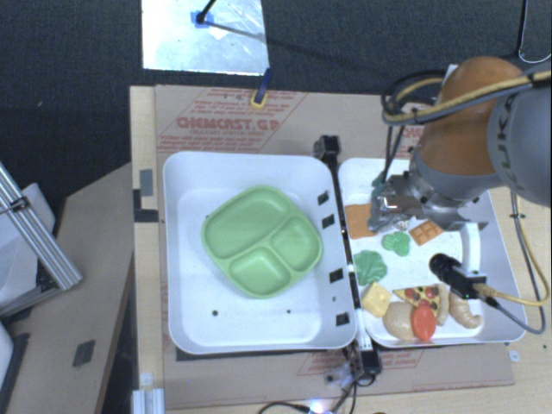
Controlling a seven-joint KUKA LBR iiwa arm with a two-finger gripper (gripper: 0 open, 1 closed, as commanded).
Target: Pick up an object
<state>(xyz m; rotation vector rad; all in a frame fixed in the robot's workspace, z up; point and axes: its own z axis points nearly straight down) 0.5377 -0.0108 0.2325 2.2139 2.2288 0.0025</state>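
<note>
My gripper (pixel 386 216) hangs low over the middle of the right bin (pixel 509 313), under the grey arm with its orange band. Its metal fingers point down beside an orange cracker-like square (pixel 357 220) and just above a small green leafy piece (pixel 397 243). A waffle-patterned orange square (pixel 425 232) lies right of the fingers. Further front lie a larger green leafy piece (pixel 370 266), a yellow cheese block (pixel 376 299), a pizza slice (pixel 421 294), a tan potato-like lump (pixel 398 319), a red tomato-like piece (pixel 423 322) and a croissant (pixel 460 310). Nothing shows between the fingers.
The left bin (pixel 185 257) holds a light green divided plate (pixel 261 241). A black-clipped divider (pixel 339 240) separates the two bins. The bench's cardboard top (pixel 228 121) lies behind, with a shiny foil sheet (pixel 205 26) beyond it.
</note>
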